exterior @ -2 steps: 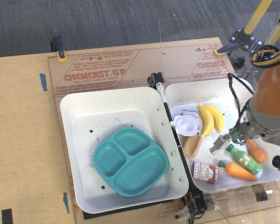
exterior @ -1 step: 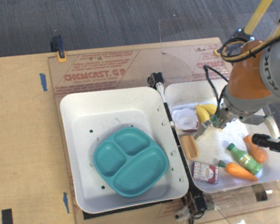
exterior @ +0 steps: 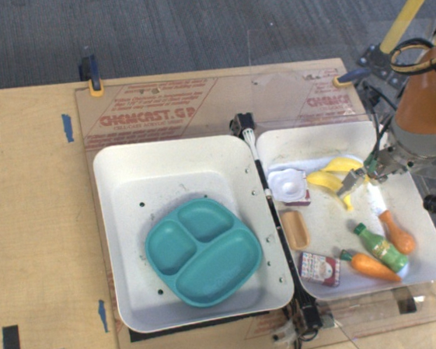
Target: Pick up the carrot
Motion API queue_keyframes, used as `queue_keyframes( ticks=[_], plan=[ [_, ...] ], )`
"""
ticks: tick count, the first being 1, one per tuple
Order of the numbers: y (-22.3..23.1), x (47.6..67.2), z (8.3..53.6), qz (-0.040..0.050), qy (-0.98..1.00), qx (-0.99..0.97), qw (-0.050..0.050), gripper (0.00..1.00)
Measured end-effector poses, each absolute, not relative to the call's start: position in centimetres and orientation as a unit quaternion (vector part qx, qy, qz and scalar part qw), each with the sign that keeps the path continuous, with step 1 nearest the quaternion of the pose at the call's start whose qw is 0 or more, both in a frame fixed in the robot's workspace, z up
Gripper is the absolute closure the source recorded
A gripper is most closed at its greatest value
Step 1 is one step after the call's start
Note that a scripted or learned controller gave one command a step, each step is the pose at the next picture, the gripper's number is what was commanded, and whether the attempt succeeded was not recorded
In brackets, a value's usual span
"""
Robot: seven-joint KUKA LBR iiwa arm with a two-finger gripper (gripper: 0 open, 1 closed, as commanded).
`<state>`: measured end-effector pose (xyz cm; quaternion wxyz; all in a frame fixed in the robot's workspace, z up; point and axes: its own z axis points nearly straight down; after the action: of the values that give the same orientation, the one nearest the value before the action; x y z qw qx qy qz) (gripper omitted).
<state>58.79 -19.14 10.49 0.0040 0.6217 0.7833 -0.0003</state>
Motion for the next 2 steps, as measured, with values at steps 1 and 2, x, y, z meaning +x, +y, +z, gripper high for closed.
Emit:
queue_keyframes(
  ticks=[1, 2],
  plan=[
    [-18.8, 55.0, 8.9, 0.0005, 0.913, 0.407, 0.006, 0.00],
    [-18.9, 55.5, 10.3, 0.0015, 0.913, 0.409, 0.016, 1.00]
  ],
)
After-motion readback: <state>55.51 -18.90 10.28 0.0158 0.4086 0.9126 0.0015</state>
